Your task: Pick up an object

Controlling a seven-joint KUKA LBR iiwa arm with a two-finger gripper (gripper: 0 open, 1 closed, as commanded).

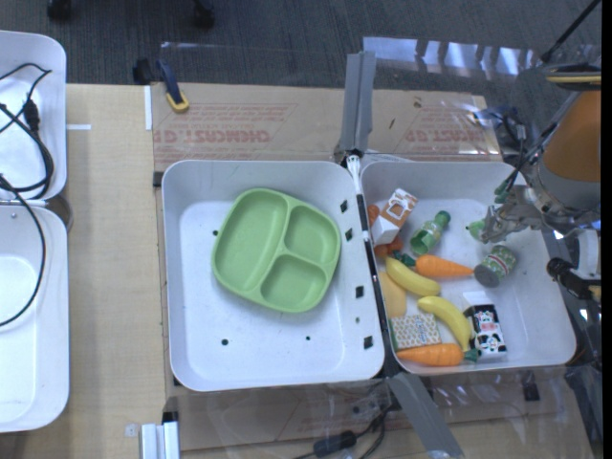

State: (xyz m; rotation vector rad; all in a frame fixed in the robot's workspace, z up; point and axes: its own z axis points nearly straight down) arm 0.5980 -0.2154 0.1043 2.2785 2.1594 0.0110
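My gripper hangs over the right side of the right bin, coming in from the right under the orange-banded wrist. Just below it lies a grey can on its side. A small green bit shows at the gripper's tip, and I cannot tell what it is. To its left are a green bottle and a white and orange carton. A carrot lies between the bottle and the can.
The right bin also holds two bananas, a second carrot, a patterned cracker box and a cow-print carton. A green divided plate lies in the left bin.
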